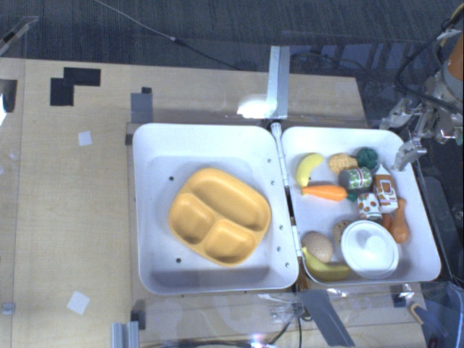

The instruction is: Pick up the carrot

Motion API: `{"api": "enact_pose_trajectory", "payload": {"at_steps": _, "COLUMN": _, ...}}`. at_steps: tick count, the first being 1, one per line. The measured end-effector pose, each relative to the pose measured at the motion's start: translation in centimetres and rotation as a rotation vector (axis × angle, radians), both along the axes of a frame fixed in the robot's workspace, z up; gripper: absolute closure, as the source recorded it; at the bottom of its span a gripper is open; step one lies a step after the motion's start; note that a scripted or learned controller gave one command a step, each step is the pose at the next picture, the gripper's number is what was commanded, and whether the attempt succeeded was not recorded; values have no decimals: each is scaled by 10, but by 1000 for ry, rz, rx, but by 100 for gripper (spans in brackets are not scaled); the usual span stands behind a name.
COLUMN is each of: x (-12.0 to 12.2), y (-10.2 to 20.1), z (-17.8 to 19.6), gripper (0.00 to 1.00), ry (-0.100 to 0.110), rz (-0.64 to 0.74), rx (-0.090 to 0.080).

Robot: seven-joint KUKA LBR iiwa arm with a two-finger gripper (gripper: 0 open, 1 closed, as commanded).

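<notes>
Centrally, carrot (325, 192), open bin floor (326, 220) below, claw (415, 142) at rim.

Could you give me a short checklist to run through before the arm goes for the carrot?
1. Carrot located in the right bin: ok.
2. Carrot top uncovered: ok.
3. Room around it: not ok; banana and a green can crowd it.
4. End effector above the carrot: not ok; it sits at the bin's far right corner.
5. End effector open: cannot tell.
6. Yellow plate out of the path, in the left bin: ok.
</notes>
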State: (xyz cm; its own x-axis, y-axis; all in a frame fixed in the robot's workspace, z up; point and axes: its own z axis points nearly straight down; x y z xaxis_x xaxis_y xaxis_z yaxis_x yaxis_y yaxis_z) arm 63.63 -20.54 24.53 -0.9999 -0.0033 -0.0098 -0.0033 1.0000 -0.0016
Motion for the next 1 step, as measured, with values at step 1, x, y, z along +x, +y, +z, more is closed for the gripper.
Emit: {"api": "enact_pose_trajectory", "payload": {"at_steps": 1, "x": -91, "y": 54, "z": -67, "gripper": 0, "ry": 7, "rz": -82, "rx": 3}}
